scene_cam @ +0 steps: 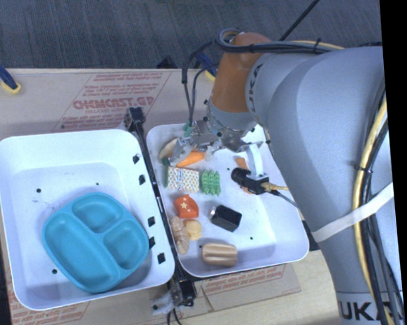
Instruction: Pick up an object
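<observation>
Light even and fairly bright, from overhead. White bins [26, 228] near blown out, slight bluish cast on their walls. Soft shadow under the arm [312, 115], spilling over the small objects just around the tool [200, 139]. Mild sheen on the blue tray [94, 240], well left of the tool. Image soft overall, fine detail at the tool smeared. Carpet beyond dim, grainy.
</observation>
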Tool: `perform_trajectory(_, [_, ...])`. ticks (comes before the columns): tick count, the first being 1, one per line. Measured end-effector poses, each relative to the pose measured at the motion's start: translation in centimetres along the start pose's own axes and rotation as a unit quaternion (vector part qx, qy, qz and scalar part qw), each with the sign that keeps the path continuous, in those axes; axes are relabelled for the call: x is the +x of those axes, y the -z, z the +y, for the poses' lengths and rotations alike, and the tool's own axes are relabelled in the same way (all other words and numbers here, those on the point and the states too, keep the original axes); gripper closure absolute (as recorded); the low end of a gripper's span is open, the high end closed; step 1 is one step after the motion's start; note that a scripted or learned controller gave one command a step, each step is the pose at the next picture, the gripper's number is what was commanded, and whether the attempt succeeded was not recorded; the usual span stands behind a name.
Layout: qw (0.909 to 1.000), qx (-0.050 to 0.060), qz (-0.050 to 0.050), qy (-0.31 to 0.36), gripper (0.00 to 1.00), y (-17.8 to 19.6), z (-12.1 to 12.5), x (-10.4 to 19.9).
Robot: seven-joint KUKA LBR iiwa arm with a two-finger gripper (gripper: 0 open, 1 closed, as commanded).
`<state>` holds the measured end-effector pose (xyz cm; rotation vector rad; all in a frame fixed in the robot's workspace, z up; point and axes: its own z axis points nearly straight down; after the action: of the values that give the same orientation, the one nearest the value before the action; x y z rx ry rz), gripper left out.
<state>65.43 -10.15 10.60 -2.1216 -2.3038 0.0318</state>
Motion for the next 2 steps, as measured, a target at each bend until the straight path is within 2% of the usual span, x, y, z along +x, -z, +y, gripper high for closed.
perform_trajectory(1, [0.9977, -0.015, 0.003, -0.065, 0.00, -1.0, -2.3, 0.9])
perform_trajectory(2, [0.9979, -0.014, 0.003, -0.063, 1.00, 0.1, -2.2, 0.9])
